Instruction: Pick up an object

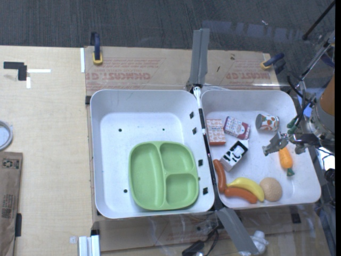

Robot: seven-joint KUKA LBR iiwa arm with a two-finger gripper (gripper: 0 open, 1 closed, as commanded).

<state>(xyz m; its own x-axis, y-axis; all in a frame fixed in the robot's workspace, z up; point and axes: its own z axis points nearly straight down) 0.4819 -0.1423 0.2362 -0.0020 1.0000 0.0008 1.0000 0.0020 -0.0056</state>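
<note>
Hot dog [234, 191]: lies nearest the camera, along the right bin's near edge, its red length curving from the divider towards 5 o'clock.
Banana [248, 186]: rests on top of the hot dog, touching it.
Bread roll [271, 189]: just beside the banana's tip, at 3 o'clock from it.
Green tray [163, 175]: three compartments, sitting in the left bin [106, 143] near its front wall.
Right bin [250, 103]: also holds a black-and-white carton [234, 154], two small snack boxes [226, 129] and a cup [267, 122] lying on its side near 1 o'clock.
Carrot [286, 158]: the likeliest target, near the bin's 3 o'clock wall, orange with a green tip pointing down.
Gripper [277, 144]: low over the bin, just at 10 o'clock of the carrot; the grey fingers look spread apart and nothing sits between them.
Risk, offset: the fingers seem to stand beside the carrot, not around it, so closing here could catch air.
Risk, wall: the carrot lies close to the bin's side, so one finger may hit the wall or push the carrot against it.
Risk, shape: a tapered, smooth body could squirt out of a pinch.
</note>
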